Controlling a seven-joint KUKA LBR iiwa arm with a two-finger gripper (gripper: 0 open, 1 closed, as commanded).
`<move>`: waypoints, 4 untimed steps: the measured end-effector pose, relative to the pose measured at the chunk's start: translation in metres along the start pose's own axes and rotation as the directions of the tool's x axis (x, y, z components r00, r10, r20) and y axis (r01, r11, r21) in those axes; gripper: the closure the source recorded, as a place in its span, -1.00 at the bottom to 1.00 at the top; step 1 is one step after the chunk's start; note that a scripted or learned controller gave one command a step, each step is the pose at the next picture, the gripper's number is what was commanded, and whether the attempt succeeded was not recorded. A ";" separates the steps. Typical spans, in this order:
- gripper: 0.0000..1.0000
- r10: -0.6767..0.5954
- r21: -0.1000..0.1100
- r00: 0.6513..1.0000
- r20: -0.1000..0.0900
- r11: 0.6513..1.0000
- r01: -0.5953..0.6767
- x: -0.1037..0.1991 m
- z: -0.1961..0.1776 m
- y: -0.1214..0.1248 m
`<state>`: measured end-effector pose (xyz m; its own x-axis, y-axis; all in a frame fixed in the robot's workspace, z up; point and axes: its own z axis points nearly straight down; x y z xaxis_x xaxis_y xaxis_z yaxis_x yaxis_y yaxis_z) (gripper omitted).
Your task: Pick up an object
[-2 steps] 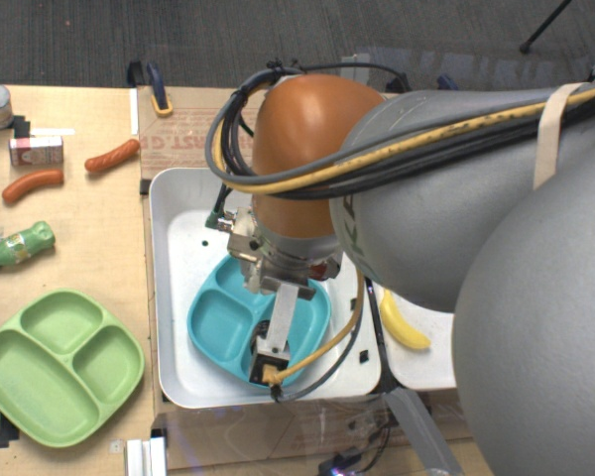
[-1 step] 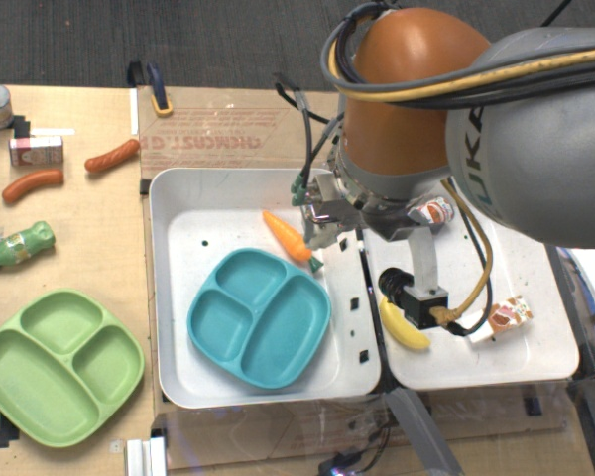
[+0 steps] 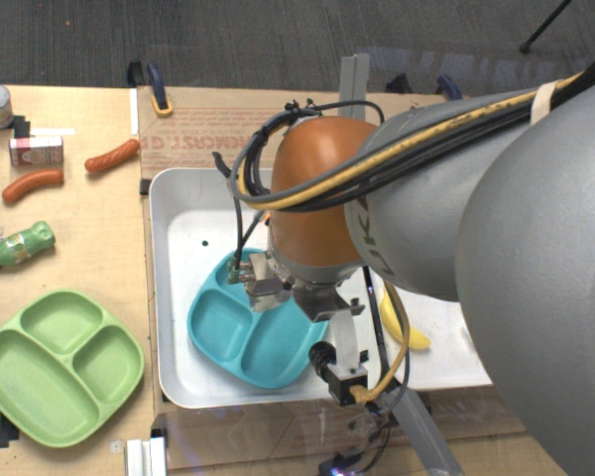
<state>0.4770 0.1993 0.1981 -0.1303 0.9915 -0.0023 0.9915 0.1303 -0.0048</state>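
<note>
Beneath fingers (image 3: 261, 288), teal tray (image 3: 243, 340).

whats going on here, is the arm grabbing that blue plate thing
The grey and orange arm has reached into the white bin, its wrist low over a teal divided plate; whether it grips anything can't be seen. A yellow banana lies beside it. Outside the bin sit a green divided plate and two sausages.

A teal divided plastic plate (image 3: 246, 337) lies in the shallow white bin (image 3: 178, 216), with a yellow banana (image 3: 402, 327) to its right. On the tan wooden counter (image 3: 79, 256) at left sit a light green divided tray (image 3: 59, 367), two orange-red sausages (image 3: 111, 157) and a green bottle (image 3: 18, 246). The arm's wrist band (image 3: 317, 201) is orange.
</note>
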 end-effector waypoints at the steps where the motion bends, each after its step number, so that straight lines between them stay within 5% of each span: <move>1: 1.00 0.208 -0.003 0.978 0.000 0.978 -0.208 -0.053 -0.194 0.063; 2: 1.00 0.279 0.001 0.960 0.001 0.960 -0.279 -0.034 -0.022 0.040; 3: 1.00 0.134 -0.003 0.991 0.000 0.991 -0.134 -0.071 -0.166 0.073; 4: 1.00 0.163 0.001 0.987 0.000 0.987 -0.163 -0.043 -0.043 0.050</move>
<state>0.5326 0.1637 0.2406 0.0335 0.9994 -0.0034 0.9994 -0.0335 -0.0049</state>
